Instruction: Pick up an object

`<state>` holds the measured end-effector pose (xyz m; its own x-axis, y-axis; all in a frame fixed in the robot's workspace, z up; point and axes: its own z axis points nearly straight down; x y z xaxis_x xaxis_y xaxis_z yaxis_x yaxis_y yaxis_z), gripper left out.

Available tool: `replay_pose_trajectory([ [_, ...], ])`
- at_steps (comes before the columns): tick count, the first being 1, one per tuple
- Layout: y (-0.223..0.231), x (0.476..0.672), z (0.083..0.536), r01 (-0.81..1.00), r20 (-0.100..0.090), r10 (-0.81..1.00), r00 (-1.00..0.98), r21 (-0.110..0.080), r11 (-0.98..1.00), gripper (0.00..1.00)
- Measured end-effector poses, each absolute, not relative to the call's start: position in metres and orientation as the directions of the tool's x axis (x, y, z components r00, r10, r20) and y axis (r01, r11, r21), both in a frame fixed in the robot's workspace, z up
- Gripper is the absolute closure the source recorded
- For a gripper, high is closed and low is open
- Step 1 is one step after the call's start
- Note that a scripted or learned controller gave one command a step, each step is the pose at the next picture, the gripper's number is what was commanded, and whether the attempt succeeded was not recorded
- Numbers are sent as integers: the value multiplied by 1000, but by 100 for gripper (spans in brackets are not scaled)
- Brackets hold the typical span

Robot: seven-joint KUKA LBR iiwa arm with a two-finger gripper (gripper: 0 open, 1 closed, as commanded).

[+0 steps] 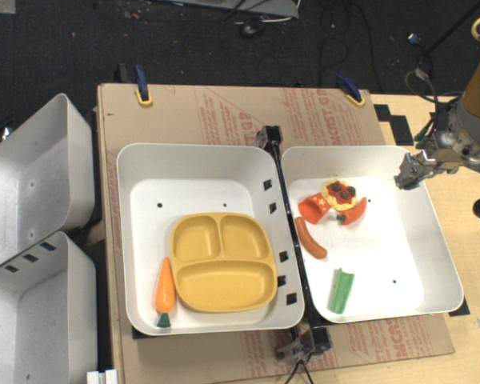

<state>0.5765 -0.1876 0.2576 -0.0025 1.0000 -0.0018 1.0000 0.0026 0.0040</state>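
In the right bin (432, 238) lie a pizza slice (342, 192) with dark toppings, a red pepper piece (312, 208) and a red curved piece (354, 212) beside it, a sausage (310, 238) and a green stick (341, 290). The left bin (136, 214) holds a yellow divided tray (223, 261) and an orange carrot (166, 286). My gripper (408, 173) hangs over the right bin's upper right edge, well to the right of the pizza, with nothing visibly held.
Two more white bins (32, 214) stand at the far left. A black divider clamp (282, 214) runs between the two bins. The bench's cardboard top (224, 114) is bare behind the bins; cables lie on the dark floor beyond.
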Motion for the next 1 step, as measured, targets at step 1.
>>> replay_pose_trajectory([
  [1, -132, 573, 263, 1000, 2, 1000, -8, 1, 8, 100],
])
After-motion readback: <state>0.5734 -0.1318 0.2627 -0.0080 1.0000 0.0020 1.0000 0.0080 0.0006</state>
